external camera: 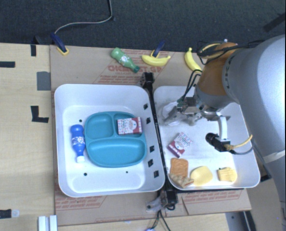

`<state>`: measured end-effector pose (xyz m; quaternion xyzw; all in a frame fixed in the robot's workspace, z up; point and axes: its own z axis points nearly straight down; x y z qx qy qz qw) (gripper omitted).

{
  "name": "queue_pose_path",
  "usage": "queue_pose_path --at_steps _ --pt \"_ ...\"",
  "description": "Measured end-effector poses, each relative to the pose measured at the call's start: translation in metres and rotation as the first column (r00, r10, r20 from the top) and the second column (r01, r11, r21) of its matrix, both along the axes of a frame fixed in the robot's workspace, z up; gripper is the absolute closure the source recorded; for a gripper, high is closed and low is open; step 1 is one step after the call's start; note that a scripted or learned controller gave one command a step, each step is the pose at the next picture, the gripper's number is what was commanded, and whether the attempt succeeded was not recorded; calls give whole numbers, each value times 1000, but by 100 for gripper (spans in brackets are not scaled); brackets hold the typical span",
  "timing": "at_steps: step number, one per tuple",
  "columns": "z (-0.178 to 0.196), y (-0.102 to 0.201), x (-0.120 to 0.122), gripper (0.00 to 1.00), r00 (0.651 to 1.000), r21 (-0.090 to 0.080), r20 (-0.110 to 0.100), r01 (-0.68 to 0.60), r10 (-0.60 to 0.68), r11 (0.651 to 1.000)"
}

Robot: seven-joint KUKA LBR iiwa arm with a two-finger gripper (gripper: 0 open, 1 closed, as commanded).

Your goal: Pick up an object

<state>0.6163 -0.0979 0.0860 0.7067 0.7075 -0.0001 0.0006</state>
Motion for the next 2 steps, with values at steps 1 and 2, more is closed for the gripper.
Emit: queue_pose_path --at_steps 1,2 --pt "-1 1 52 0 1000 0 2 -1 1 1000" --pt "0 0 52 0 1000 -1 -1 -1 1 1000"
